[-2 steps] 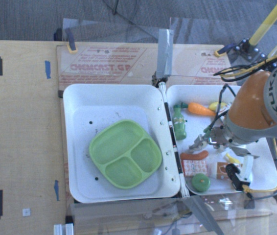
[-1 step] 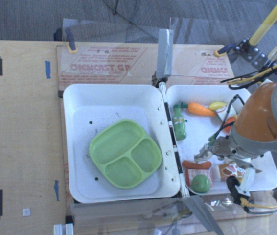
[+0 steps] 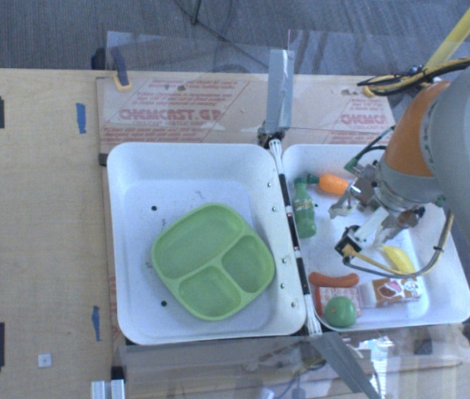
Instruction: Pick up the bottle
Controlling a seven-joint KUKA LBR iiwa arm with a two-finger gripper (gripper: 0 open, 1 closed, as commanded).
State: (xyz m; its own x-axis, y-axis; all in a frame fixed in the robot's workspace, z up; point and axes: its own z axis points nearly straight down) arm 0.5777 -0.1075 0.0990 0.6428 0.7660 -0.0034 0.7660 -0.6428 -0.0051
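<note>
Bottle (image 3: 304, 212): green, in the bin under the arm (image 3: 444, 302), with its long axis along the wall this bin shares with its neighbour and its cap end toward the far side. We see it on the view-left of the jaws, near but not touching them. We cannot tell whether the jaws are spread or pressed together, because the wrist covers them from this angle.

Orange carrot-like piece (image 3: 332, 184): between the bottle's cap end and the jaws, slightly to the far side.

Yellow banana (image 3: 398, 259): on the near side of the jaws. A small printed carton (image 3: 397, 290) is just beside it, nearer still.

Red sausage (image 3: 333, 280): near side and view-left of the jaws. A green round fruit (image 3: 340, 311) is just past it at the bin's near wall.

Green divided plate (image 3: 212, 262): in the other bin (image 3: 135, 177), well apart from the jaws on the view-left, beyond the bottle.

Arm (image 3: 459, 140): grey with an orange band, over the far corner of its bin. Both bins sit on the table (image 3: 36, 223).
</note>
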